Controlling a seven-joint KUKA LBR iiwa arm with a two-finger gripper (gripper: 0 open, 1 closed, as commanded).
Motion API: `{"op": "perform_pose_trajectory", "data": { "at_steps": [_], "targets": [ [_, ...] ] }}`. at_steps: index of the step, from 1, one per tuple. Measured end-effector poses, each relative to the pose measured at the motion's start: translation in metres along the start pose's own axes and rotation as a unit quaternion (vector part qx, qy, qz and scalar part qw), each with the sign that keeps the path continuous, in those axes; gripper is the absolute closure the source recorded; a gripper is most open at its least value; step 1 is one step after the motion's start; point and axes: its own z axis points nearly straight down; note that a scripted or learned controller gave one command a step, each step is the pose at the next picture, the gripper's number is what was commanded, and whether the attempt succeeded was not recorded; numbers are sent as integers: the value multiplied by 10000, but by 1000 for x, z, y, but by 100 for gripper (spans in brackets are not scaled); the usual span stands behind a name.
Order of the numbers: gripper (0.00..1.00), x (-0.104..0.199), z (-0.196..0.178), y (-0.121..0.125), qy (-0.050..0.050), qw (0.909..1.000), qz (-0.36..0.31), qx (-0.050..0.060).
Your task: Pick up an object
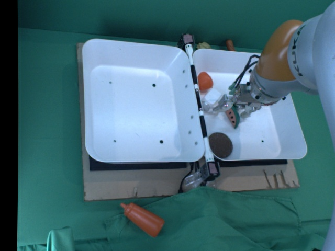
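**Gripper over the right bin, watermelon slice at its fingers**

Gripper (226, 106) sits low in the right bin (285, 140), pointing toward the divider between the two bins. A watermelon-slice toy (231, 117), red flesh with dark seeds and a green rind, hangs tilted right at the fingertips. It looks pinched there, though the angle makes it hard to be sure the fingers truly close on it; the metal parts blur together at this size.

Slice lies toward the left-centre of the right bin, well off the bin's near wall. Just beside the gripper tip, toward the divider, a pale, clear-looking object (211, 102) rests on the bin floor; cannot tell what it is. An orange-red rounded piece (205, 80) sits farther back, close to the divider. A dark brown disc (221, 145) lies flat near the front-left corner of the same bin, apart from the slice.

Arm (303, 51) comes in from the right, orange band above the wrist, black cables looping down to the gripper.

Left bin (94, 56) is white with a few small dark holes in its floor. Both bins stand on brown cardboard (104, 184) over green cloth. An orange bottle (142, 219) lies on its side on the cloth in front of the cardboard.
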Motion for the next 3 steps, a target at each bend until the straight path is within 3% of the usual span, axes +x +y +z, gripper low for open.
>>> {"op": "perform_pose_trajectory", "data": {
  "at_steps": [1,2,3],
  "targets": [
    [100,-3,-14,0,-10,10000,35,-46],
    [100,-8,-80,3,10,10000,-2,23],
    [100,-11,-146,6,10,10000,-21,19]
  ]
}}
